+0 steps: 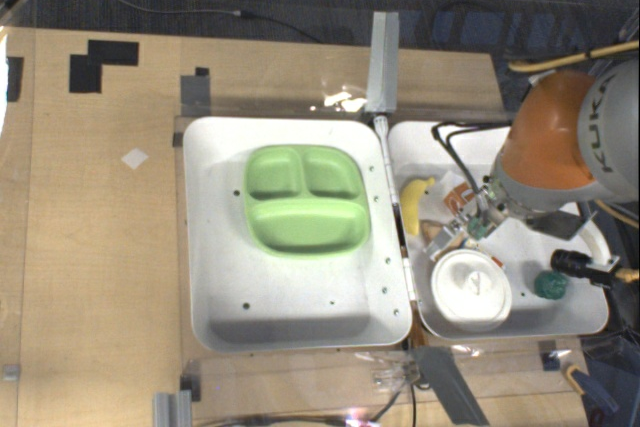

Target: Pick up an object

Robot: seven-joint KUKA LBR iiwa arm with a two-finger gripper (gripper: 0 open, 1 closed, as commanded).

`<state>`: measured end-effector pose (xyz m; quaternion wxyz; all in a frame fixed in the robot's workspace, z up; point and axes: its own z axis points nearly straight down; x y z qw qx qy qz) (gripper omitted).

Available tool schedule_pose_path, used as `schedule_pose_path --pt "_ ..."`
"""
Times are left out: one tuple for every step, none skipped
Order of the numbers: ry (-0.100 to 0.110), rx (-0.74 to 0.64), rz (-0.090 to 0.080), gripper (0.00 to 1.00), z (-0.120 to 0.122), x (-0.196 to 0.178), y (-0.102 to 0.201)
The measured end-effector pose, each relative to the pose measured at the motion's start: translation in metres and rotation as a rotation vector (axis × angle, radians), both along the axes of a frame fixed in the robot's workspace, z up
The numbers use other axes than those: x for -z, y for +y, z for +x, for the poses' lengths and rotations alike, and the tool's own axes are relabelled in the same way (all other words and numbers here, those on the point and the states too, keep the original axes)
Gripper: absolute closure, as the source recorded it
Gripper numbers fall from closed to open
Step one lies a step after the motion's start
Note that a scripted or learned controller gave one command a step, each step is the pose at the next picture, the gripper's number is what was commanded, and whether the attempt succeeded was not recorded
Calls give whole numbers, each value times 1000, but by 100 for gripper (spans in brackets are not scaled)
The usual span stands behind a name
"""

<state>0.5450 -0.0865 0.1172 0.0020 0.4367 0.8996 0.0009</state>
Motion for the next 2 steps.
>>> schedule_pose_path --pt "-28 78 -4 0 46 12 -23" --pt "-9 346 -4 0 70 12 -11"
